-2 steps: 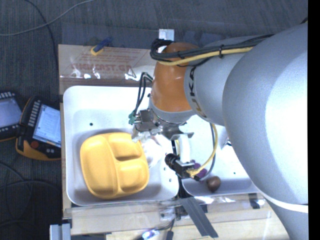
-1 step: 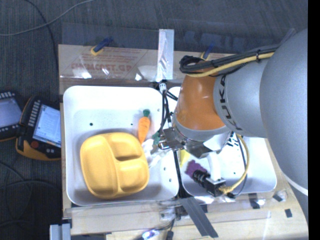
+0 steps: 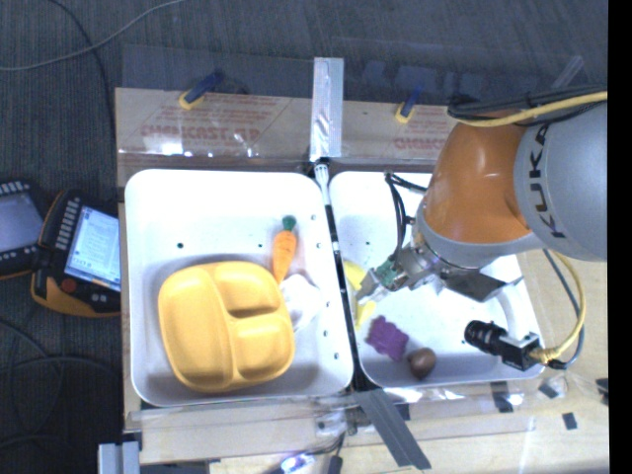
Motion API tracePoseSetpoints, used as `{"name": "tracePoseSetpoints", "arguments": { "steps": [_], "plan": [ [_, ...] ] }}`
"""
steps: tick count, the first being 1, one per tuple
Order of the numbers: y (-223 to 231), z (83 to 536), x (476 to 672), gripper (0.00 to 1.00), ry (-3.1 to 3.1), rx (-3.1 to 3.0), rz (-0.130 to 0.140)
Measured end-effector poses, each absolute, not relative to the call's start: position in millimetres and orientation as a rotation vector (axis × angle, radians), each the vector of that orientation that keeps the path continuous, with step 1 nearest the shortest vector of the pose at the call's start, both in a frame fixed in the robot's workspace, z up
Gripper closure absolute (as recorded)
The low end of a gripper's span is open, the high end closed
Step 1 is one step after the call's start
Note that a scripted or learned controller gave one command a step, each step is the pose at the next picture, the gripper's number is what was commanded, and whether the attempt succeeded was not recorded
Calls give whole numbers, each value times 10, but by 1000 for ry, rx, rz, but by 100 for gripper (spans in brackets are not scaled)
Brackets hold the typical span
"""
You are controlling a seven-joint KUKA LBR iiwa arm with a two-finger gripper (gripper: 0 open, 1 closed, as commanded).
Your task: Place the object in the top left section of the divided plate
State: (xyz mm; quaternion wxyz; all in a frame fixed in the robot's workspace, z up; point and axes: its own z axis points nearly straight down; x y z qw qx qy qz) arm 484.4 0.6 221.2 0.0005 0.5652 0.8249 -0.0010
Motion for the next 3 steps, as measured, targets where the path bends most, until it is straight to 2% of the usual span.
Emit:
{"name": "tracePoseSetpoints", "arguments": {
  "steps": [1, 2, 3],
  "plan": [
    [22, 2295, 4852, 100, 2594, 1774, -1],
    [284, 1825, 4826, 100, 2629, 1728, -5],
    [286, 1824, 4825, 0, 2629, 1727, -4]
  ]
}}
